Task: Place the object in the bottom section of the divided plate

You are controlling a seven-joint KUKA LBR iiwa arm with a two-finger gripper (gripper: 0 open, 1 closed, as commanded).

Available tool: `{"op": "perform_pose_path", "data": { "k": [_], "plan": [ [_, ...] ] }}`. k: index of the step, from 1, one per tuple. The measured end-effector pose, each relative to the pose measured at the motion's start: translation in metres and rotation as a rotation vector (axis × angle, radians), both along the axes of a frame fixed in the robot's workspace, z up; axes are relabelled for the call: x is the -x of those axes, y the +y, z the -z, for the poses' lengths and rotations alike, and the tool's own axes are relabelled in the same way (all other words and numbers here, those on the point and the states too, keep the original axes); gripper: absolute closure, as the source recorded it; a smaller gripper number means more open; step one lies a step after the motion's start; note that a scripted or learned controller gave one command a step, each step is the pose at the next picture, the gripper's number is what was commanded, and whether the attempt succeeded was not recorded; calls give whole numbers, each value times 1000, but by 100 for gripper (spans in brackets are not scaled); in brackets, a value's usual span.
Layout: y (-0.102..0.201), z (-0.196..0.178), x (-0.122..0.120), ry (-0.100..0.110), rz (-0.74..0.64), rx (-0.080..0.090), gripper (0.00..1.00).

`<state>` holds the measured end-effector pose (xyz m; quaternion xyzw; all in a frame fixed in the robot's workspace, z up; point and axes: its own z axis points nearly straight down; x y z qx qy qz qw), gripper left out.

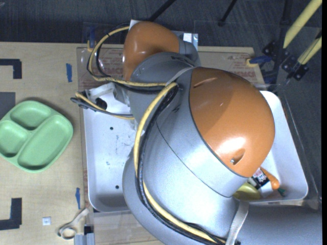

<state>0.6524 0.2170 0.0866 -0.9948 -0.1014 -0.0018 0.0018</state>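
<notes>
Camera view: glossy green three-section plate (34,136) on pale wood; fingers' state untellable.

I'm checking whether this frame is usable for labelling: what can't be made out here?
- Gripper: hidden under the arm in the camera view.
- Right bin: mostly covered by the arm; small items at its lower corner are too hidden to identify.
- Left bin: right part covered by the arm.
- Green plate: cut slightly by the left edge.
</notes>
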Motion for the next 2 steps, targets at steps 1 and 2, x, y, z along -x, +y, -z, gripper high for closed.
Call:
{"op": "perform_pose_path", "data": {
  "k": [1,2],
  "plan": [
    [8,0,-7,2,-132,7,100],
    [-50,-3,6,13,-295,5,100]
  ]
}}
